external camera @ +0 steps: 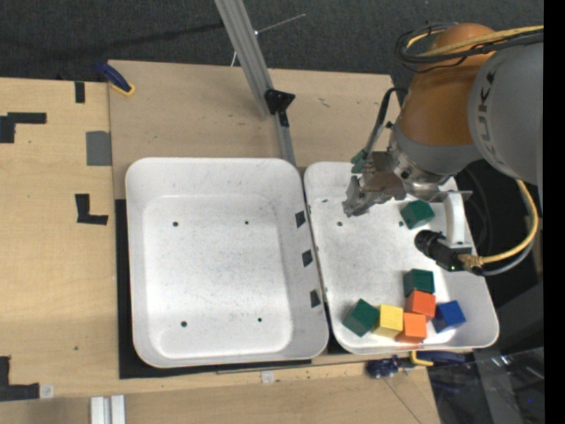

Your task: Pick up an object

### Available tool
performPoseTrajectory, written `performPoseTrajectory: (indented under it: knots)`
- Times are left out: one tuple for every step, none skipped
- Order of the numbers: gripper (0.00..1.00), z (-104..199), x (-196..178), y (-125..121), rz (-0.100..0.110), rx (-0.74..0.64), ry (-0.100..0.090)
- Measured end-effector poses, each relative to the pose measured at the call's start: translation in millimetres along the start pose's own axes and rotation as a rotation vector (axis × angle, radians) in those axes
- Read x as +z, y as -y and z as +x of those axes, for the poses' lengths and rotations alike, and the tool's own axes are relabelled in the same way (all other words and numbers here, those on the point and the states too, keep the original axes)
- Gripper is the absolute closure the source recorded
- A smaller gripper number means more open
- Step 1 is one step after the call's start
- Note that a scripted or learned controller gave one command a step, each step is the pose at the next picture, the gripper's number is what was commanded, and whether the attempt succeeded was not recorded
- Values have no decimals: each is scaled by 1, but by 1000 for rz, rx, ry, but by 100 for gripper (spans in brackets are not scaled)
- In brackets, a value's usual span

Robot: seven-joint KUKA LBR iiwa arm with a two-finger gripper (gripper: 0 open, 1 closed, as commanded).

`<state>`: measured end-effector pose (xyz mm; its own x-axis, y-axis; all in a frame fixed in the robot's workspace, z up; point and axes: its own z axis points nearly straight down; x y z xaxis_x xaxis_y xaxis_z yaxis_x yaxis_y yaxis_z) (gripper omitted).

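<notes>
Where the right bin's point(340, 237) front edge meets its right corner, six blocks lie in a loose cluster. A green block point(360, 316) sits furthest left, with a yellow block point(390, 317) touching it. An orange block point(413, 326) lies just beside the yellow one, and a second orange block point(423, 303) lies behind that. A dark green block point(419, 281) is at the back of the group and a blue block point(448, 314) is nearest the right edge. A seventh, teal-green block point(417, 212) lies apart from these, near the bin's right edge and towards its back, partly under the wrist.

The gripper point(358, 198) hangs over the back left part of the right bin, left of the teal-green block. No block shows in it. Whether it is wide or narrow cannot be told from this angle. The arm point(459, 87) comes in from the right, its orange band above the wrist, with a yellow hose point(512, 253) looping past the bin's right edge.

The left bin point(132, 237) adjoins the right bin along their shared edge. Both rest on a black mat point(124, 325) on the wooden bench point(53, 263), which bears black tape marks point(84, 208). A slanted aluminium pole point(243, 34) meets the bench behind the bins. A blue and yellow clamp point(115, 76) sits at the bench's back left.
</notes>
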<state>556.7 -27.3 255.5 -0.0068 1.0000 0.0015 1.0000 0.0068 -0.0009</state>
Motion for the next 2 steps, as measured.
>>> performPoseTrajectory:
  knots:
    - [100, 44, 11, -8, 2, 1, 1]
    - [100, 94, 26, -12, 3, 1, 1]
